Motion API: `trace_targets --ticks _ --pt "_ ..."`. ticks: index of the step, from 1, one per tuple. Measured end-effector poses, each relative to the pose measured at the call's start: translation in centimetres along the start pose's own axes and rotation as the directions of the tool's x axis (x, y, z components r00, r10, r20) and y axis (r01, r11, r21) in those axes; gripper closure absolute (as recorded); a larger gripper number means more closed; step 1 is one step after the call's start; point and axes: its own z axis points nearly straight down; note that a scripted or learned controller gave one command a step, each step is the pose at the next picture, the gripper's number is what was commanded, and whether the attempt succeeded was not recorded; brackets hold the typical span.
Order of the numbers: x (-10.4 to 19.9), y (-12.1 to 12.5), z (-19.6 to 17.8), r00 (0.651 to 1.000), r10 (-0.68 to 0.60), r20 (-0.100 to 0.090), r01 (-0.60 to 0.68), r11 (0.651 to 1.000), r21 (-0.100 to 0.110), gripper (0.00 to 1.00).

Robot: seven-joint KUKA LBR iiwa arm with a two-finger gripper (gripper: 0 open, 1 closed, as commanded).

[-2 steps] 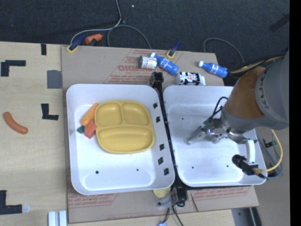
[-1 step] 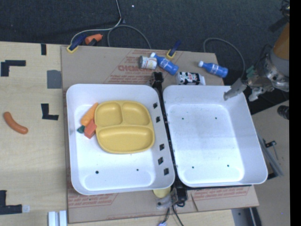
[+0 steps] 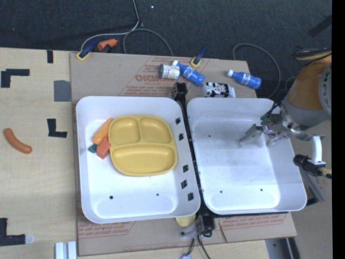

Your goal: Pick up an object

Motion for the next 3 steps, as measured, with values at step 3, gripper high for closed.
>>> trace_targets --ticks 3 --pt "0.1 -5.4 -4.6 1.0 0.004 0.012 -0.004 1.0 -0.023 0.0"
